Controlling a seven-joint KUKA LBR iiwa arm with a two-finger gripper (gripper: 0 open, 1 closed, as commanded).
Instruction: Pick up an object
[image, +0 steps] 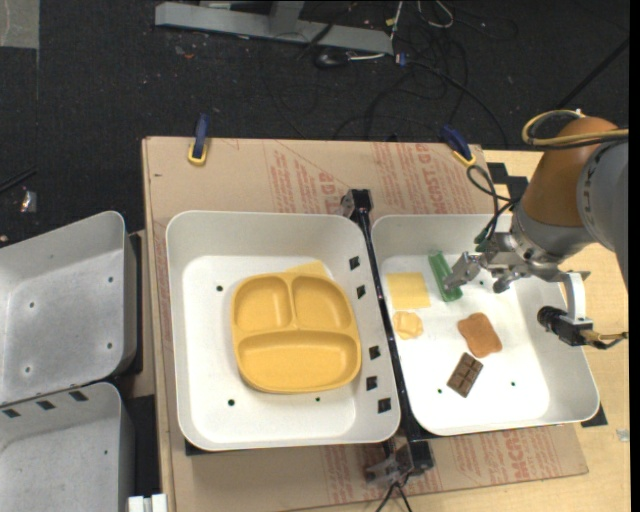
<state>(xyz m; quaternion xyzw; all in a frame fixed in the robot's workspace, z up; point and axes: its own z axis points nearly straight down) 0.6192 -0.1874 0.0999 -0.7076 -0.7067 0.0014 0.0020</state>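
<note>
The green block (441, 274) lay in the right bin (570, 395), in its upper-left area, tilted on a slant. My gripper (463, 275) sat just beside it at 3 o'clock, its tip touching or nearly touching the block's lower end. I could not tell how my fingers stood.

At 7 o'clock from the block lay a pale yellow square (408, 290), and directly below that a small tan piece (407, 324). At 5 o'clock from the block lay a brown bread-like slab (480, 335), with a dark chocolate bar (464, 375) beyond it, toward the bin's lower edge.

In the left bin (195, 330), at 9 o'clock from the block, rested a yellow divided plate (295, 333), well apart from the block. Both bins stood on a cardboard-covered bench (260, 170).
</note>
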